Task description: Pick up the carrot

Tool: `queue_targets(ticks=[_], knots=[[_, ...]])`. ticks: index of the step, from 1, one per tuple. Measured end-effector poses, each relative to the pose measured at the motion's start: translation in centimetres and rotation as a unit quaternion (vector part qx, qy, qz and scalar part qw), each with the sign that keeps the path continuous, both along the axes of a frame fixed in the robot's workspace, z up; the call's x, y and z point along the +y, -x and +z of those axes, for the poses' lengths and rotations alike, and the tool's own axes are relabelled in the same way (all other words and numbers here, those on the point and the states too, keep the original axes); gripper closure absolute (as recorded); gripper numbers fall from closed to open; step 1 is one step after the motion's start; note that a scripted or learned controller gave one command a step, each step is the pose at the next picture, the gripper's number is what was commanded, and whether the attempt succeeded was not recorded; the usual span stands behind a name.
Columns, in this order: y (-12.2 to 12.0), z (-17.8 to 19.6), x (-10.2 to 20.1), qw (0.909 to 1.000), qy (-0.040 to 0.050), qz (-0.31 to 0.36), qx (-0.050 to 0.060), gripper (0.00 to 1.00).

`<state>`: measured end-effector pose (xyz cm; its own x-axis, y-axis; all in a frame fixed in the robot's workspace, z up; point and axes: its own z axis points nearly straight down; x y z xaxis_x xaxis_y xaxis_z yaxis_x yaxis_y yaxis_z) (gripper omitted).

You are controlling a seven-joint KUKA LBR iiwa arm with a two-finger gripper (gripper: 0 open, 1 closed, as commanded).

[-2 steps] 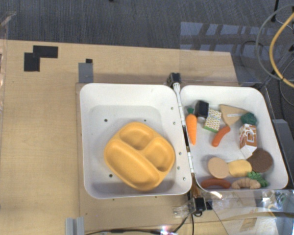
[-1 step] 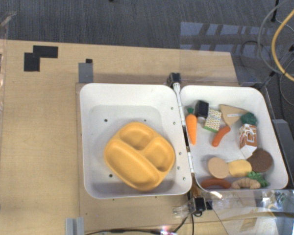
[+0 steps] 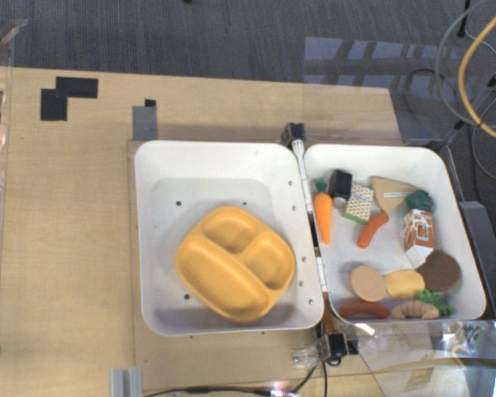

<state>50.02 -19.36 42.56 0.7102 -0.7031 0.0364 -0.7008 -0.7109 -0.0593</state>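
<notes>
The carrot (image 3: 322, 216) is orange with a green top and lies upright along the left wall of the right bin (image 3: 446, 172). A second, smaller orange carrot-like piece (image 3: 372, 230) lies tilted a little to its right, near the bin's middle.
The left bin (image 3: 149, 222) holds a yellow divided plate (image 3: 236, 261). Crowded in the right bin are a black block (image 3: 341, 184), a cheese wedge (image 3: 393, 192), a small carton (image 3: 418, 228), a brown disc (image 3: 438, 271), round cookies (image 3: 368, 284), a sausage (image 3: 364, 310) and a croissant (image 3: 413, 309).
</notes>
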Motion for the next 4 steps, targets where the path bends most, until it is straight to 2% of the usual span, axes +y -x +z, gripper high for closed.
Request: queue_targets(ticks=[1, 2, 3, 4], knots=[[0.6, -5.8, 0.2, 0.992, 0.01, 0.123, 0.024, 0.0], [0.1, -4.6, 0.3, 0.9921, 0.0075, 0.125, 0.012, 1.0], [0.2, -4.6, 0.3, 0.992, 0.0077, 0.125, 0.013, 0.0], [-0.3, -1.2, -1.3, 0.959, 0.0168, 0.283, 0.012, 0.0]])
